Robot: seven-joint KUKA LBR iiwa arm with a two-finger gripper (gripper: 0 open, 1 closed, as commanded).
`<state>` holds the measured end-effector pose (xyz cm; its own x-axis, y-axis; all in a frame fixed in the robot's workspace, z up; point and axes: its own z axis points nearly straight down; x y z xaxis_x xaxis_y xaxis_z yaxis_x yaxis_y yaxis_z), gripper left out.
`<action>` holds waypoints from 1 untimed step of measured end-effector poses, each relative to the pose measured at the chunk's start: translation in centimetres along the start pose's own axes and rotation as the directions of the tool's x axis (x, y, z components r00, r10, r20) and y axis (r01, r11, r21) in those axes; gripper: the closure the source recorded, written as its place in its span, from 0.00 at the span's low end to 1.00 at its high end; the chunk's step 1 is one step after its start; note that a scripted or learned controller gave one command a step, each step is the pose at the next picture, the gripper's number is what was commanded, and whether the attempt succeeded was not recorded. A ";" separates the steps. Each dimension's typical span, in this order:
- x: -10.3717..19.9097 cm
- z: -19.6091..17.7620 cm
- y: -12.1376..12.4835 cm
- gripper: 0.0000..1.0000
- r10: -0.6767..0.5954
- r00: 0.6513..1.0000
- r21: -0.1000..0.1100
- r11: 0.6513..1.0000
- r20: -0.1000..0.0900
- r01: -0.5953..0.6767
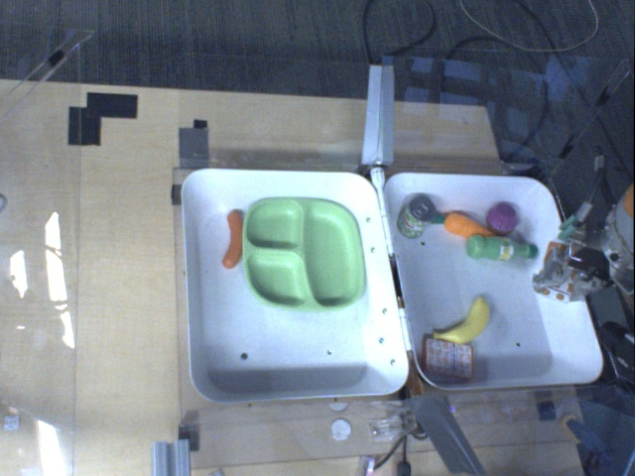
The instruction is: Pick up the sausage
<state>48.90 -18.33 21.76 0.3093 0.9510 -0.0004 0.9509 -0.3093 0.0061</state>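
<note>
The sausage [233,239], a slim orange-red link, lies lengthwise in the left bin [288,365], just left of the green divided plate [303,251]. My gripper [558,278] hangs over the right rim of the right bin [526,365], far to the right of the sausage. I see nothing between its fingers.
In the right bin lie a small can [417,214], a carrot [464,225], a purple fruit [502,216], a green bottle [499,249], a banana [468,321] and a red packet [449,358]. A metal divider [377,117] runs back from between the bins.
</note>
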 end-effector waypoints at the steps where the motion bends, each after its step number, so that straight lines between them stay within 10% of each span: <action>1: 1.0 1.8 -0.4 1.00 0.151 0.989 0.002 0.989 -0.001 -0.151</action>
<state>48.89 -17.23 19.99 0.4495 0.8933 0.0014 0.8933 -0.4495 0.0043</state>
